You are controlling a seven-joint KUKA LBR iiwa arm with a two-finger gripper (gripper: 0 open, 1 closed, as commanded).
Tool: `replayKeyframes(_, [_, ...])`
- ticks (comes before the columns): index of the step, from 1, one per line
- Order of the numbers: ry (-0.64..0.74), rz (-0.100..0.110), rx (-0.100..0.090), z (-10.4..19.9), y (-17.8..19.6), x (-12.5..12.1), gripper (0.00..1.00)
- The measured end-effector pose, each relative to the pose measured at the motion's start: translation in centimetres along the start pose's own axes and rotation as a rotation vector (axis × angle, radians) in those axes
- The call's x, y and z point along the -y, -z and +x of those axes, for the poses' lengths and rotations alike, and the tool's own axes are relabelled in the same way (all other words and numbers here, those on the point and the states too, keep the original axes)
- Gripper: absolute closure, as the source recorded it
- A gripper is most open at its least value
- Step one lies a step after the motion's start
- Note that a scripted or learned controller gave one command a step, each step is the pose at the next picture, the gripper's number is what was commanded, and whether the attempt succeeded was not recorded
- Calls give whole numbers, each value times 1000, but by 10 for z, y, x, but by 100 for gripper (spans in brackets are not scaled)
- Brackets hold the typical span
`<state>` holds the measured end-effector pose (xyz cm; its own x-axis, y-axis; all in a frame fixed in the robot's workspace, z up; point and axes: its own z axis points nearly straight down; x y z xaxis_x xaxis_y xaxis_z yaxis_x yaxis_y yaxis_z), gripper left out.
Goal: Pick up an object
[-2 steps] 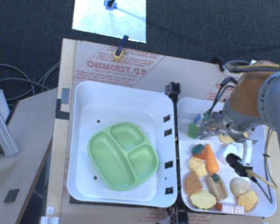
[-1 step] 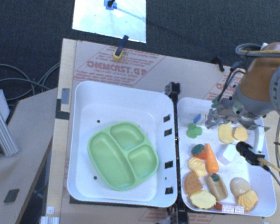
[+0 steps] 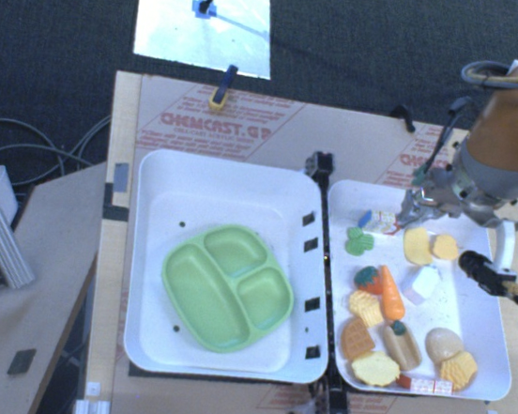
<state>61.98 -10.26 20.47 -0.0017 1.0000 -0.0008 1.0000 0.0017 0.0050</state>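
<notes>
While you are looking down on the bench at a slant, two white bins are sitting side by side on a tan board. The left bin (image 3: pixel 161 198) is holding a green tray (image 3: pixel 227 287) with three compartments, lying flat near its middle. The right bin (image 3: pixel 490 322) is holding a scatter of toy food.

The arm (image 3: pixel 516 122) is reaching in from the right, grey with an orange band, and its gripper (image 3: pixel 417 205) is hanging over the far end of the right bin. Whether its claw is spread or pressed together, you cannot tell from here (the tips are small and blurred), and nothing is showing between them.

Just below the gripper, a small blue and white piece (image 3: pixel 377 222) is lying by the bin's far left corner, with a green piece (image 3: pixel 359 241) just beside it. To the right, two yellow pieces (image 3: pixel 429 246) are lying side by side, touching or nearly so. A white block (image 3: pixel 422 283) is sitting nearer you. An orange carrot (image 3: pixel 390 292) is lying along the bin's middle, its top touching a dark green piece (image 3: pixel 366 277). Nearer still, yellow and brown pieces are crowding together: a ridged yellow one (image 3: pixel 366 307), a brown one (image 3: pixel 356 338), a sausage shape (image 3: pixel 402 344), a yellow slice (image 3: pixel 376 368), a tan egg shape (image 3: pixel 443 344) and a waffle-like piece (image 3: pixel 459 371).

Cables are trailing across the floor at the left.
</notes>
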Motion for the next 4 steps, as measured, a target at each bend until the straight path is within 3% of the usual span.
replayKeyframes(1, [2, 0, 0, 0, 21, -1, 100])
replayKeyframes(3, [9, 3, -4, 108, 33, -4, 100])
replayKeyframes(4, [7, 5, -3, 159, 16, -7, 100])
